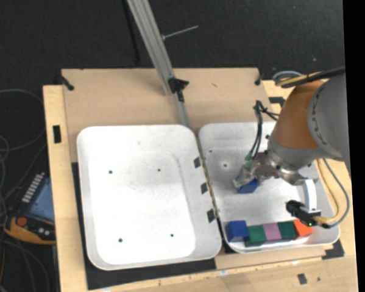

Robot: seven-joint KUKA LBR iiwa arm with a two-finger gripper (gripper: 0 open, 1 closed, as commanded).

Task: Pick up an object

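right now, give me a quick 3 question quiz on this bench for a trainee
1. True or false: the gripper is over the right bin.
2. Which block sits leftmost in the row along the right bin's near wall? A) orange B) blue block C) pink
3. Fill in: the small object right at the gripper's tip is coloured ____.

Key:
1. True; the left bin lies across the divider from it.
2. B; then come the green block, pink block, another green block and the orange block.
3. Blue; that is the small blue object.
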